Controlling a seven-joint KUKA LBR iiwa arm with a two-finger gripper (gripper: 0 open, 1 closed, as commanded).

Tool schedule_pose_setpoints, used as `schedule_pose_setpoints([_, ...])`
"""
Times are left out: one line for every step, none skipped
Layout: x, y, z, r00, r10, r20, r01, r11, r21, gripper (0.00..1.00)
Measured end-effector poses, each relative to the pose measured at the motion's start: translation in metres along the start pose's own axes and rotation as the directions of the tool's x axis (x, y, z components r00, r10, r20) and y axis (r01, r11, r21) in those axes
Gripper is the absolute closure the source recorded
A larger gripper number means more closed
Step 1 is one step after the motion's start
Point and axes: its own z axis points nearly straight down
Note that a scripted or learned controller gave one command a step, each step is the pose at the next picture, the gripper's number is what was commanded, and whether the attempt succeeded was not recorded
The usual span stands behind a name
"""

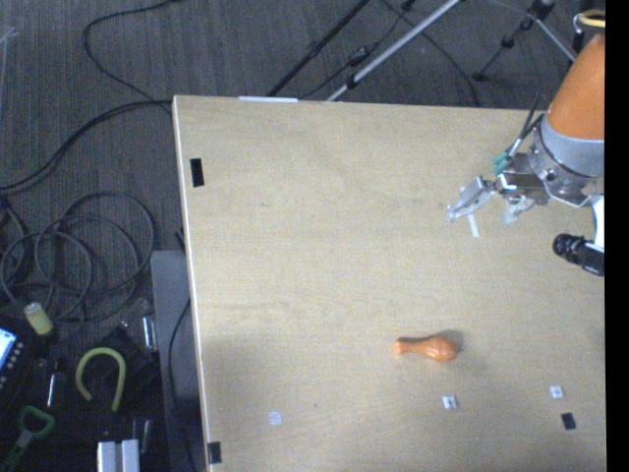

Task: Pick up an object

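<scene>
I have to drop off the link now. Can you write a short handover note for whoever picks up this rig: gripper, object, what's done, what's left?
Gripper: at the upper right of the camera view, over bare bench; nothing seen between its fingers. Whether they are open or shut cannot be told from here.
Object: one small orange pear-shaped item lies on its side on the light wooden bench top, toward the near edge, narrow end pointing left. It sits well apart from the gripper.
Done: nothing picked up yet.
Left: bring the gripper over the orange item, descend, close on it, lift.
</scene>
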Motion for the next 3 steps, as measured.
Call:
schedule_pose_setpoints([-0.034, 0.031, 0.045, 0.980, -0.200, 0.004, 0.200, 0.980, 0.000, 0.00])
schedule_pose_setpoints([-0.032, 0.077, 0.136, 0.915, -0.403, 0.004, 0.403, 0.915, -0.002, 0.00])
schedule_pose_setpoints([-0.018, 0.077, 0.152, 0.863, -0.505, 0.005, 0.505, 0.863, -0.001, 0.00])
